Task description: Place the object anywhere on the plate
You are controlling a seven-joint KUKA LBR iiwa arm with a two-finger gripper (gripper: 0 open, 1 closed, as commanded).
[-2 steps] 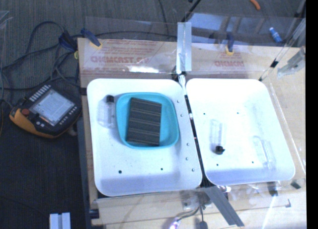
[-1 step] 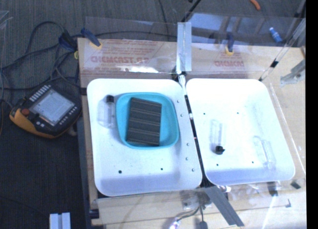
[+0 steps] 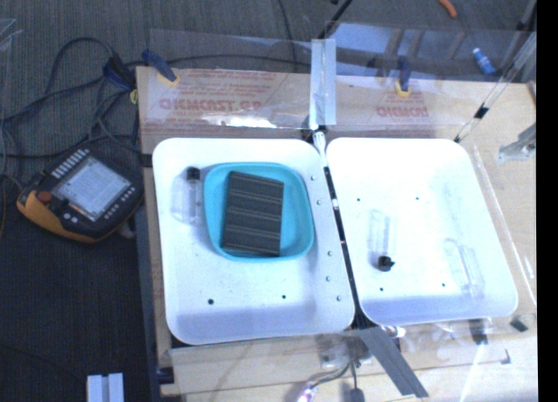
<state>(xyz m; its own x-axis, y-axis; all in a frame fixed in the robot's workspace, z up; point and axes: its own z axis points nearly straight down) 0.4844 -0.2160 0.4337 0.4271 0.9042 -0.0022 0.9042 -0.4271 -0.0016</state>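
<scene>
A blue square plate (image 3: 299,217) lies in the left bin (image 3: 253,304), toward its upper middle. On the plate rests a dark grey ribbed block (image 3: 254,214), covering most of its centre. A clear small bottle with a black cap (image 3: 187,191) lies just left of the plate, on the bin floor. In the right bin (image 3: 427,182) another clear bottle with a black cap (image 3: 380,239) lies left of centre, and a clear tube-like piece (image 3: 464,265) lies further right.
A teach pendant (image 3: 83,195) with cables sits on the floor left of the bench. A clear panel and taped cardboard (image 3: 235,99) stand behind the bins. A metal strip (image 3: 397,365) lies at the bench's front edge.
</scene>
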